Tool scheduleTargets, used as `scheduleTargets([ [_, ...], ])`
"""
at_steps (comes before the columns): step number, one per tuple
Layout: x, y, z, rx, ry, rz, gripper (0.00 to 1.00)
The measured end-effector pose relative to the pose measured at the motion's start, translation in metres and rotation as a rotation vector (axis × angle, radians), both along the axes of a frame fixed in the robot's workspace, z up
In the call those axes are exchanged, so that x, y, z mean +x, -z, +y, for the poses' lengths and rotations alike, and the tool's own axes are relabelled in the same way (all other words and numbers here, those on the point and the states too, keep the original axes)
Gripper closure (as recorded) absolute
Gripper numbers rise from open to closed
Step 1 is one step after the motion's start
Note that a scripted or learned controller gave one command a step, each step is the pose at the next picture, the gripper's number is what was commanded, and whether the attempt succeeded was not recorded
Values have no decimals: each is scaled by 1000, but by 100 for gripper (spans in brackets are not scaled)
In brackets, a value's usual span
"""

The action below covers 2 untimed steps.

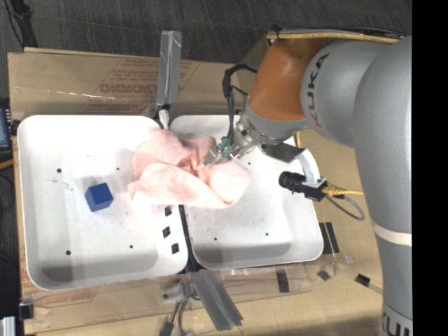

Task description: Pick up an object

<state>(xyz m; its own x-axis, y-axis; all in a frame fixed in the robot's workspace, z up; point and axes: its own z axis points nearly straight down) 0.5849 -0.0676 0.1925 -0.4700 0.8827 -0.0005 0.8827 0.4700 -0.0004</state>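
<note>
Gripper (225, 150) down on pink cloth (187, 175), grip unclear.

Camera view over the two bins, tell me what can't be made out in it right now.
- Gripper: the wrist above covers most of it, so its grip on the pink cloth can't be judged.
- Divider between the left bin and right bin: the cloth drapes over its upper part.
- Arm: cut off by the view's bottom and right.
- Blue cube: too small for surface detail.
</note>
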Motion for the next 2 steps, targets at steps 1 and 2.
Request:
scheduleTargets([
  [1,72,-77,-4,0,79,1,100],
  [2,72,-70,52,1,-144,3,100],
])
